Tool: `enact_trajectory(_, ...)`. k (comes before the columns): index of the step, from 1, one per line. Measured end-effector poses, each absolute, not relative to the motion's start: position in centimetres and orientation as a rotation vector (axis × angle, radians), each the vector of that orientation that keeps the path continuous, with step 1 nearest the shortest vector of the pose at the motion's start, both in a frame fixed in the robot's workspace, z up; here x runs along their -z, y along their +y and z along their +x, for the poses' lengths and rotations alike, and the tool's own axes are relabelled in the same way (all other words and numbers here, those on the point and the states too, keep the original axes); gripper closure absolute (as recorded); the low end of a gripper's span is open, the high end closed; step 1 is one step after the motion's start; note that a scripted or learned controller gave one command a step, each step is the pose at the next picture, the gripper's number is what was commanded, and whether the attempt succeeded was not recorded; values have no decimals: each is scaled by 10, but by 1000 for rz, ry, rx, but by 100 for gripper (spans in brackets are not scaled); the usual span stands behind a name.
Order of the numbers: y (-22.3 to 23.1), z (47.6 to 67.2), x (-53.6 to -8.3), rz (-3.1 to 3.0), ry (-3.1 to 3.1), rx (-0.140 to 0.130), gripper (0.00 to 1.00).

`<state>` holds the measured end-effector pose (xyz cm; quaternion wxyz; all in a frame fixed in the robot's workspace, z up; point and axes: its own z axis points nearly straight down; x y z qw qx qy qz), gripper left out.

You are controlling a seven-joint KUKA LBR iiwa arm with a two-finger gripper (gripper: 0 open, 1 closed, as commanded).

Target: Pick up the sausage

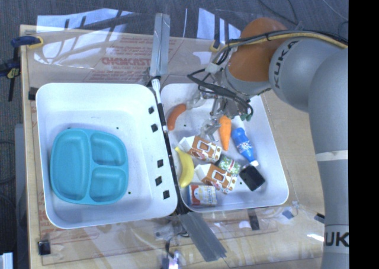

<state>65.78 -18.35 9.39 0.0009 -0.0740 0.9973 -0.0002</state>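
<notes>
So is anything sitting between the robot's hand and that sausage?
Nothing visible. The sausage lies alone at the right bin's upper left, with bare white floor between it and the gripper; the carrot sits on the gripper's other side.

Two white bins are sitting here, one holding a single blue plate. I'm seeing one sausage, one carrot, one banana.

A divided plate lies in the left bin. In the right bin, right of that plate, lie the sausage, carrot and banana.
</notes>
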Motion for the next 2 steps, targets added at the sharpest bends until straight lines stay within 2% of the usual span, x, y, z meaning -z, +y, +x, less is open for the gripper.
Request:
enact_trajectory(1, -183, 659, -106, -234, 3128, 2, 100)
enact_trajectory(2, -183, 659, -106, -234, 3128, 2, 0)
